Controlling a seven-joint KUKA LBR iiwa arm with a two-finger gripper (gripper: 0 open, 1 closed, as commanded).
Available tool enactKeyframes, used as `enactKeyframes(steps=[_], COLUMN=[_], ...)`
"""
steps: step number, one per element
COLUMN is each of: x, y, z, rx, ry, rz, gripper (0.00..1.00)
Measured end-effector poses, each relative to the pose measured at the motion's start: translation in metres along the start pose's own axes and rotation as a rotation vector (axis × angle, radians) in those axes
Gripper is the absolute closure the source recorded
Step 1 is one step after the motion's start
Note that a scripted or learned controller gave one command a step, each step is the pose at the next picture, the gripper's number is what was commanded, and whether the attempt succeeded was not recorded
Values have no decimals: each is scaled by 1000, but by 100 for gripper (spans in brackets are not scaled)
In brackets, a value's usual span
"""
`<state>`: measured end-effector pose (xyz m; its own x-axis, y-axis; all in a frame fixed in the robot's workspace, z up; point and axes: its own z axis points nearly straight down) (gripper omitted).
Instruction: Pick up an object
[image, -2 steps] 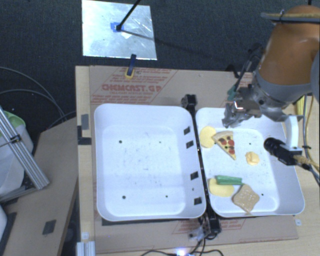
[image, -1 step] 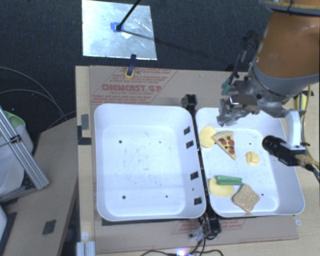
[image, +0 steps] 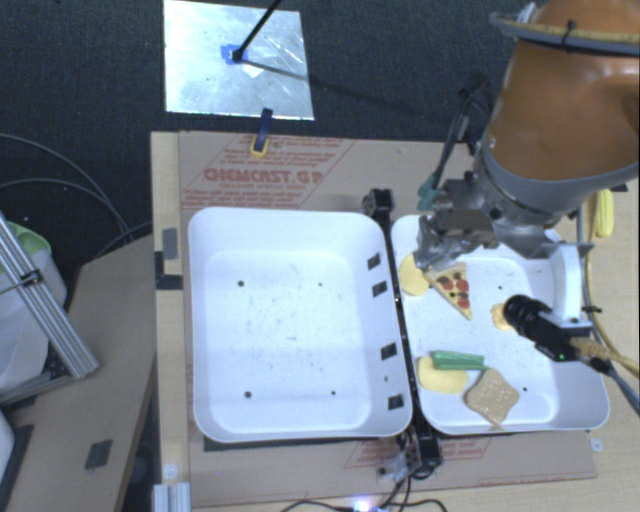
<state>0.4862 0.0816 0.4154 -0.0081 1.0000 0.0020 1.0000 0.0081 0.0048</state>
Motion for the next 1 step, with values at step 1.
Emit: enactKeyframes(steps=[1], x=[-48], y=[1], z=[-87], rx=[-9], ry=[-1], rz=[11], gripper=[100])
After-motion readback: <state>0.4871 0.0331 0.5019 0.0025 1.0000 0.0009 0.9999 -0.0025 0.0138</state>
